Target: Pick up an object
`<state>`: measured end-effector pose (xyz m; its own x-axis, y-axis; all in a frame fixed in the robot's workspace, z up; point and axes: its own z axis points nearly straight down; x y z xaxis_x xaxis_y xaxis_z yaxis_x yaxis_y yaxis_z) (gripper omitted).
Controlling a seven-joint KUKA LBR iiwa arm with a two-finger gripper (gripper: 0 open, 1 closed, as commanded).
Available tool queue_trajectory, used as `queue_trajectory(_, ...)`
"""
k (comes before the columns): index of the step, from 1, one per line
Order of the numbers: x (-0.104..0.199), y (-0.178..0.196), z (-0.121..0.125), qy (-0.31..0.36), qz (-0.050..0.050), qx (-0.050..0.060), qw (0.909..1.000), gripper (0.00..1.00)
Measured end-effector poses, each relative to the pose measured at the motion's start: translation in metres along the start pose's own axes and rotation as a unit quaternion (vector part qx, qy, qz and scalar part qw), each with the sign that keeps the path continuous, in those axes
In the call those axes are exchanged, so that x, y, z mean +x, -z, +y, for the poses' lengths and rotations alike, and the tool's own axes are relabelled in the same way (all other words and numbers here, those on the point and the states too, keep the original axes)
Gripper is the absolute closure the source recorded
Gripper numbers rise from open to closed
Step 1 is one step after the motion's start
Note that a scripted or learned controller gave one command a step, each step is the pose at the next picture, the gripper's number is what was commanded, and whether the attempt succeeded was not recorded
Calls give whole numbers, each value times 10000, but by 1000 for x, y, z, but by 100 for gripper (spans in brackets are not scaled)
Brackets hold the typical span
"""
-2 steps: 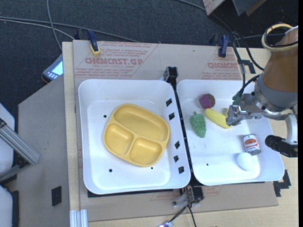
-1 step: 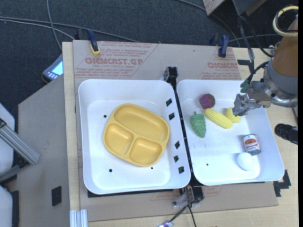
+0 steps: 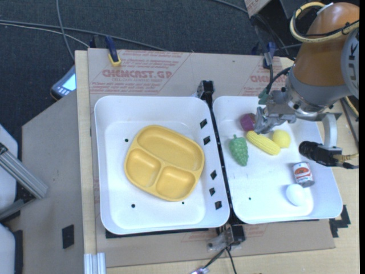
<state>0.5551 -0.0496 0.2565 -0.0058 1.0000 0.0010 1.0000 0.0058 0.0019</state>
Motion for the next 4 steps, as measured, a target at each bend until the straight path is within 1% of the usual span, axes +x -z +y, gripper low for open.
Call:
queue_trajectory(1, 49, -19, 31, -1, -1, 2, 10000, 100)
queue_trajectory(2, 87, -16, 63, -4, 3, -7, 10000, 100)
queue_trajectory(3, 132, -39, 87, -6, 0, 4, 10000, 100)
queue_trajectory(4, 139, -41, 97, -24, -7, 1, 10000, 100)
